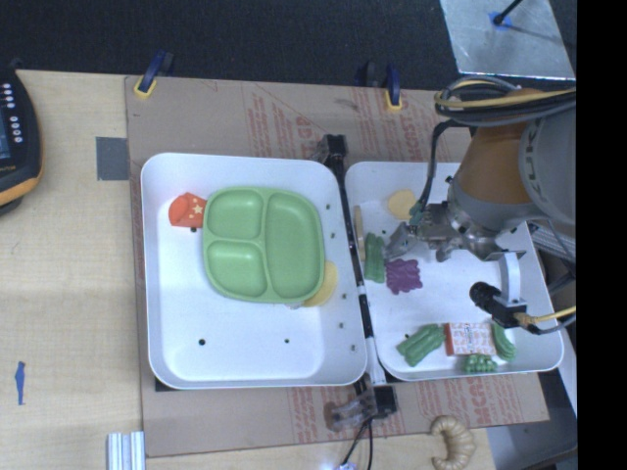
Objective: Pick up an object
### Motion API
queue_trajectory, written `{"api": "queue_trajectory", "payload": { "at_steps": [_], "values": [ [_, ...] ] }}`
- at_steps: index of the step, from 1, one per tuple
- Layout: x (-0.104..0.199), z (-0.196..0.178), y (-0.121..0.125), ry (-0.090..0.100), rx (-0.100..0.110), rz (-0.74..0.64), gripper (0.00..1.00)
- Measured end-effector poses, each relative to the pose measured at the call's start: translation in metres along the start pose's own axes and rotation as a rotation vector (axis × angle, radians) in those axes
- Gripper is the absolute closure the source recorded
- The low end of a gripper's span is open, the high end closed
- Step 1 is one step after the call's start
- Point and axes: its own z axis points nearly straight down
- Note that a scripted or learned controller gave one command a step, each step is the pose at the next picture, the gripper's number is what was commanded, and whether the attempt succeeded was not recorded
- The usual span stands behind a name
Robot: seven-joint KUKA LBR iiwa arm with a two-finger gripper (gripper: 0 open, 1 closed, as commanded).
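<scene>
The grey arm (509, 179) reaches from the right over the right bin (549, 360), its gripper (407, 241) low by the purple grape bunch (403, 275); whether the jaws grip cannot be told. Two white bins; one green divided plate (265, 243) fills the left bin (176, 351).

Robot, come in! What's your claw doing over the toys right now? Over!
Claw low in right white bin, grip unclear. Purple grape bunch toy just below it, not lifted. Green pickle-shaped toy crowding close beside.
</scene>
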Motion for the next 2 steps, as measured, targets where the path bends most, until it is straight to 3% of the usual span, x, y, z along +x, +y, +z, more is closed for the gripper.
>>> {"api": "queue_trajectory", "payload": {
  "at_steps": [1, 2],
  "values": [
    [0.006, 0.023, -0.036, -0.004, -0.005, 0.005, 0.00],
    [0.005, 0.011, -0.033, -0.005, -0.009, 0.004, 1.00]
  ]
}}
